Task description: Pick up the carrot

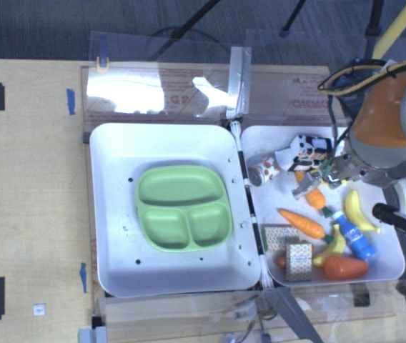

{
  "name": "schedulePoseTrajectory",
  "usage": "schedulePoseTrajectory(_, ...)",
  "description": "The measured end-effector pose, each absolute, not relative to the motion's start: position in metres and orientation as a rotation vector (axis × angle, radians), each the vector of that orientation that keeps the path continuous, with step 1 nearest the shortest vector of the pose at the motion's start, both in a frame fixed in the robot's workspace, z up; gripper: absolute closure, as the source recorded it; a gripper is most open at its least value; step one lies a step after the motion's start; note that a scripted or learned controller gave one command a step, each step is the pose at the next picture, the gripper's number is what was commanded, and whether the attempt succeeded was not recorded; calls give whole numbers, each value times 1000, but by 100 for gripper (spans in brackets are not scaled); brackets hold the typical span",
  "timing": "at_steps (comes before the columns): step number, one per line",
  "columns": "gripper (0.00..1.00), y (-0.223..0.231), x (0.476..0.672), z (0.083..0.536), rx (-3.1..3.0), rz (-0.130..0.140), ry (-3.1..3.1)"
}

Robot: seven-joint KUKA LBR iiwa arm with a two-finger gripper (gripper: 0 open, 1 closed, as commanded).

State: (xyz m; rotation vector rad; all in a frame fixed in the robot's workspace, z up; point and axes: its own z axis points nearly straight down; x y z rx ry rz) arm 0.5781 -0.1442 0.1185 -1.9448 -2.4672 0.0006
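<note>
Nearest the camera, at the right bin's [396, 266] front edge, a red pepper [345, 266] lies beside a small patterned box [299, 257], and just behind them the carrot [302, 222] lies on the bin floor, tip pointing left. Farther back my hand [316, 186] hangs low over a small orange piece [316, 198], though I cannot tell how far open it is. Left of all this, the green divided plate [183, 206] sits in the other bin [110, 213].

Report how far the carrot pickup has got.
Done: the gripper has been brought over the right bin, among the toys at its far side. In hand: nothing that can be seen; the carrot lies on the bin floor, apart from the gripper. Left: move onto the carrot, grasp it and lift.
</note>
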Motion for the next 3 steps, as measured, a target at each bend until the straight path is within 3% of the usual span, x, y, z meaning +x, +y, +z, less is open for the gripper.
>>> schedulePoseTrajectory(1,0,-162,607,97,-1697,16,-2632)
schedulePoseTrajectory(2,100,-168,610,112,-1710,22,-2647)
schedulePoseTrajectory(3,0,-168,609,111,-1708,23,-2646)
